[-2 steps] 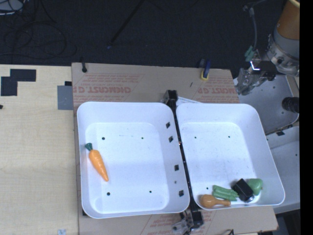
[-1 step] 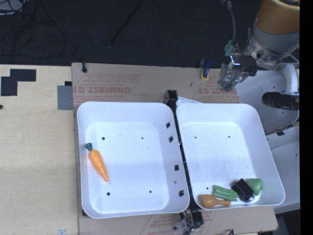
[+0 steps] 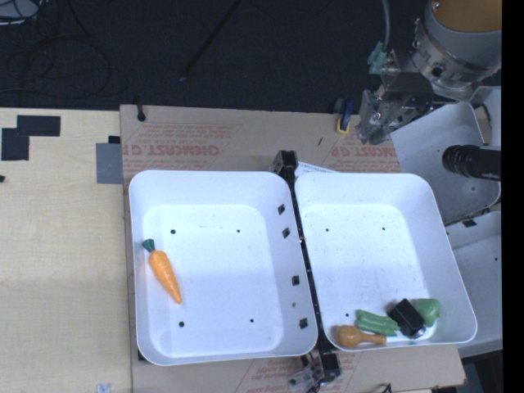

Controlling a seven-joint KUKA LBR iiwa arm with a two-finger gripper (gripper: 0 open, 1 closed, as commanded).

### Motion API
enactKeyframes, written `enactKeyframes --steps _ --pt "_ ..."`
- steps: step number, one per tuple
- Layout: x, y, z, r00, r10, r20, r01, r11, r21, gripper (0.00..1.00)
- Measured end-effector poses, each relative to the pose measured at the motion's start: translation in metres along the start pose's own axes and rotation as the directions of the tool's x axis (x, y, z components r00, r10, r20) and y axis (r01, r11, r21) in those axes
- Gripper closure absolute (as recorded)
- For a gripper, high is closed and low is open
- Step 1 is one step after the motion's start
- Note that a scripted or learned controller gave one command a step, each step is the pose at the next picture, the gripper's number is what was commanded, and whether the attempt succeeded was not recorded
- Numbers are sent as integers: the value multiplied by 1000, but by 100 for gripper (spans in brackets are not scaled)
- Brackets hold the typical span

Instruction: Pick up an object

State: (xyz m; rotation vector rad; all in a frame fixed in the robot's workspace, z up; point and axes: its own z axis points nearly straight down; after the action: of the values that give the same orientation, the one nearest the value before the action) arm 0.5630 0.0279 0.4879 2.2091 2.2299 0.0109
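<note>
2 bins lie below the claw (image 3: 372,129), whose state cannot be told from this view. Far down-left of it, the carrot (image 3: 164,275) lies near the left bin (image 3: 205,188) wall, with open floor on its other side. The clustered objects (image 3: 391,324) below the claw crowd the right bin (image 3: 364,188) near rim: risk of wall contact or a multi-item snag

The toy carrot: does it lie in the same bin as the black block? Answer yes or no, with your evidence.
No. The toy carrot lies in the left bin, while the black block sits in the right bin.
</note>
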Motion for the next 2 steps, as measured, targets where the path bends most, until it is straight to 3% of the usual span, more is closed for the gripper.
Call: enactKeyframes --steps 1,2 --pt "-46 23 134 1000 14 5 -14 1000 21 100" --pt "-8 52 145 1000 8 4 -8 1000 9 100"
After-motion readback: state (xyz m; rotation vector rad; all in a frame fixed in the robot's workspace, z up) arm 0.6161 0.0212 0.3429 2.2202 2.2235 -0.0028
